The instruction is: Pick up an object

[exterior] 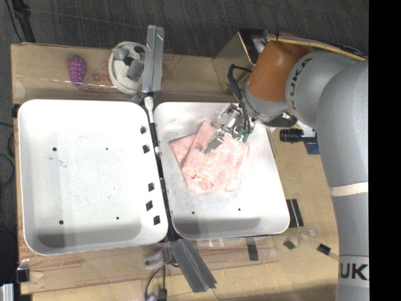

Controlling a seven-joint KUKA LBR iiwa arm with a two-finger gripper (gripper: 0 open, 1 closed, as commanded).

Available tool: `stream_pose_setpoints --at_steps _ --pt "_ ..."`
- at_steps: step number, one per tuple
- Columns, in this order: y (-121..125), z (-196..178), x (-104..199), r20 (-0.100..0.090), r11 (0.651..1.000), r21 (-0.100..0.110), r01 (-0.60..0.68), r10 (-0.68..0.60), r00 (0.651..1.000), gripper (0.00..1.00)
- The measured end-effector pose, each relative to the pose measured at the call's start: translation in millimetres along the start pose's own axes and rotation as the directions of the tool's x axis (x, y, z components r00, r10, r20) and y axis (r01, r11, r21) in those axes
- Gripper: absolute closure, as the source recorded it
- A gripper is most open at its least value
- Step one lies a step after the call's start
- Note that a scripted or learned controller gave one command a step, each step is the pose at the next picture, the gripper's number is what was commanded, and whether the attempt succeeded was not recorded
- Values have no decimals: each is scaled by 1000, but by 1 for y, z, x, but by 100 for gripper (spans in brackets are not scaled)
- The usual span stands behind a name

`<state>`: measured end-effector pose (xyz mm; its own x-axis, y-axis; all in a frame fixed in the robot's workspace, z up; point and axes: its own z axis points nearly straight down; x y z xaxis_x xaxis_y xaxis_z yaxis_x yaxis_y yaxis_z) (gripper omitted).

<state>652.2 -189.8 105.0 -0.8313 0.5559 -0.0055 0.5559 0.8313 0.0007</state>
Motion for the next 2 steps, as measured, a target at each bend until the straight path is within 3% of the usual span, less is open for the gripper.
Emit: stream_pose_setpoints --at_steps 2 --pt "0 0 0 0 1000 0 0 0 1000 0"
